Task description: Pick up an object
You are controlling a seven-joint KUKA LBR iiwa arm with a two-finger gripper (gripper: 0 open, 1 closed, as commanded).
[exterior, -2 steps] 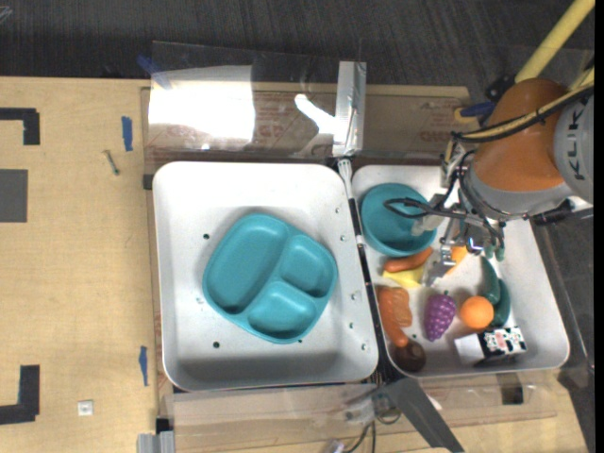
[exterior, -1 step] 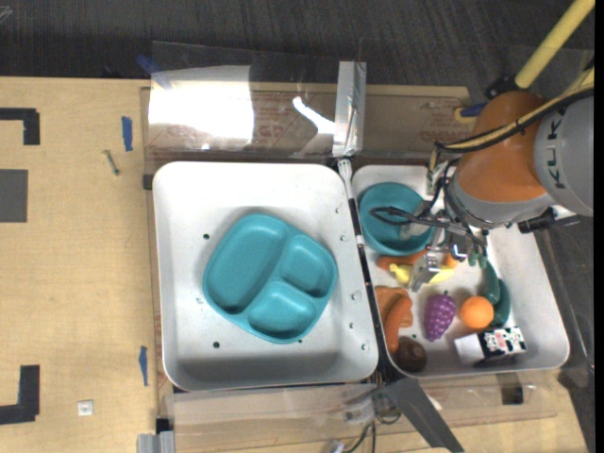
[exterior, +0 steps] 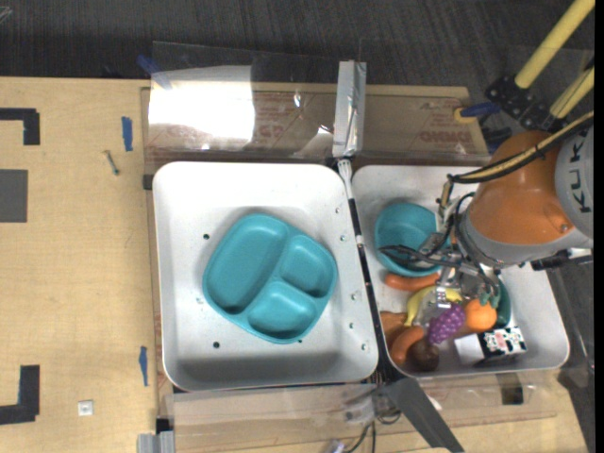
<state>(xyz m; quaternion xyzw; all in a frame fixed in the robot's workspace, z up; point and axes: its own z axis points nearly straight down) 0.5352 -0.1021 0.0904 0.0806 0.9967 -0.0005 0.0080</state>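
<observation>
My gripper [exterior: 451, 270] hangs low over the right bin [exterior: 547, 343], below the orange band of the arm. Under and around it lies a heap of toy food: a purple grape bunch [exterior: 446, 324], a yellow piece [exterior: 432, 300], an orange fruit [exterior: 480, 316], a carrot [exterior: 411, 278] and a brown-orange piece [exterior: 408, 343]. A teal bowl [exterior: 406, 228] sits at the bin's back left, just left of the gripper. The wrist and cables hide the fingertips.
The left bin [exterior: 189, 196] holds a teal divided plate [exterior: 271, 276]. A small black-and-white box [exterior: 500, 343] lies at the right bin's front. A clear divider wall [exterior: 349, 107] rises between the bins at the back. Yellow poles [exterior: 566, 26] stand at the upper right.
</observation>
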